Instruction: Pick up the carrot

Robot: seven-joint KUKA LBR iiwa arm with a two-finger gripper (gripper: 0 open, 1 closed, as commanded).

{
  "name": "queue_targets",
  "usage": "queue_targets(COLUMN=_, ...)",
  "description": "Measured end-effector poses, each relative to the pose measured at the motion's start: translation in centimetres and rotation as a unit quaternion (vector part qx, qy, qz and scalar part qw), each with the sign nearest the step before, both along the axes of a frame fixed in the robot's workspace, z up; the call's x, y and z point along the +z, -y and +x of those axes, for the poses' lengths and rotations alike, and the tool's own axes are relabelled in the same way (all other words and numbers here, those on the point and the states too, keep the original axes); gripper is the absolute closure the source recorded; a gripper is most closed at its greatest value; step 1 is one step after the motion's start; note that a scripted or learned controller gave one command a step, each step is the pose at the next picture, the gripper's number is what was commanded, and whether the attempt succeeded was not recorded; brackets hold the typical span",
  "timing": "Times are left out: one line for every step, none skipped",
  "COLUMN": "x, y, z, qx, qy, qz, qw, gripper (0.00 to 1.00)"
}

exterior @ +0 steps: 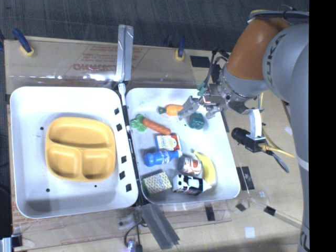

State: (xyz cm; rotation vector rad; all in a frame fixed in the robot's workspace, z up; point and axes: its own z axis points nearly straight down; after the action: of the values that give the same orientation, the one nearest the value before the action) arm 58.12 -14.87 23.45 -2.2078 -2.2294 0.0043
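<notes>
Here the carrot (pixel 153 125) lies beside the right bin's (pixel 227 140) left wall.

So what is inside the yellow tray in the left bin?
Nothing can be seen in the yellow tray: its three compartments look bare. Whatever is under it in the left bin is covered.

carrot (pixel 153 125): orange, slim, tapered body with a green leafy top, looks like a toy. Lying flat on the floor of the right bin (pixel 223 146), upper-left part of it. Green top sits close to the bin's left wall; body runs diagonally from there down and right, toward the bin's middle. Tip ends just above a small carton lying in the bin. Nothing on top of it, fully visible, nothing gripping it.
</notes>
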Motion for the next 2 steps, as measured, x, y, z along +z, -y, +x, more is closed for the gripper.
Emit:
queue_targets(x=-13.3, y=0.5, z=4.6, qx=0.033, qy=0.000, qz=-0.0004, qw=0.9995, gripper=0.00)
queue_targets(x=-12.3, y=0.4, z=4.7, qx=0.035, qy=0.000, qz=-0.0002, qw=0.9994, gripper=1.00)
